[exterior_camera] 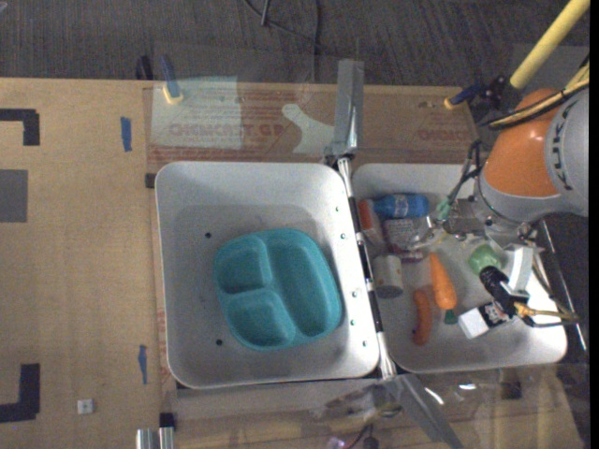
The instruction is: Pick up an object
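The right bin holds several small objects. A blue and white bottle lies near its far left corner, with a dark can just in front of it. An orange carrot and a red-orange sausage lie near the middle, and a grey cylinder sits by the left wall. My gripper hangs low over the bin's back half, just right of the can and above the carrot. A pale green piece lies under the wrist.
The left bin carries a teal divided plate. A metal divider runs between the bins. A small orange item lies against the right bin's left wall, and a tiny green bit sits near the sausage.
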Motion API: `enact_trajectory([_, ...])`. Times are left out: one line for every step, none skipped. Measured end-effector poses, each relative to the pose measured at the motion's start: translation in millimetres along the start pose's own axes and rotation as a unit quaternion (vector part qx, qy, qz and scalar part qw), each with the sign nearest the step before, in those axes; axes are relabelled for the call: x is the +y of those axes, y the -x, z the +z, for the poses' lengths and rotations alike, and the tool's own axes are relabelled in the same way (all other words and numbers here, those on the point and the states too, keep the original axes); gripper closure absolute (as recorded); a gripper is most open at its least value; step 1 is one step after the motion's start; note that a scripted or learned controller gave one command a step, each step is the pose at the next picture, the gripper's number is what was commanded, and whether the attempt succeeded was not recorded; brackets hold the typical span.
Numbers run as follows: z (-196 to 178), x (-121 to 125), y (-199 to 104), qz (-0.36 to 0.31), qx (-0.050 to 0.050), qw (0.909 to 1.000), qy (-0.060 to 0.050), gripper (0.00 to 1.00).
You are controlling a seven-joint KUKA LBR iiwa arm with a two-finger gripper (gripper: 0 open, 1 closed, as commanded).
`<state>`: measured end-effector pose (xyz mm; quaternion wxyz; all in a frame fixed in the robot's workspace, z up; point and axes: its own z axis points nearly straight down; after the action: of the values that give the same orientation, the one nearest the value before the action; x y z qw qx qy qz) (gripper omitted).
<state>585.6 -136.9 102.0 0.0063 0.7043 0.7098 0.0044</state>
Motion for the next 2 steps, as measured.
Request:
enact_trajectory([-6.5, -4.4, -10.6, 0.154, 0.0, 0.988, -0.007, 0.0])
enact_trajectory([-6.5, -4.4, -10.6, 0.154, 0.0, 0.988, -0.007, 0.0])
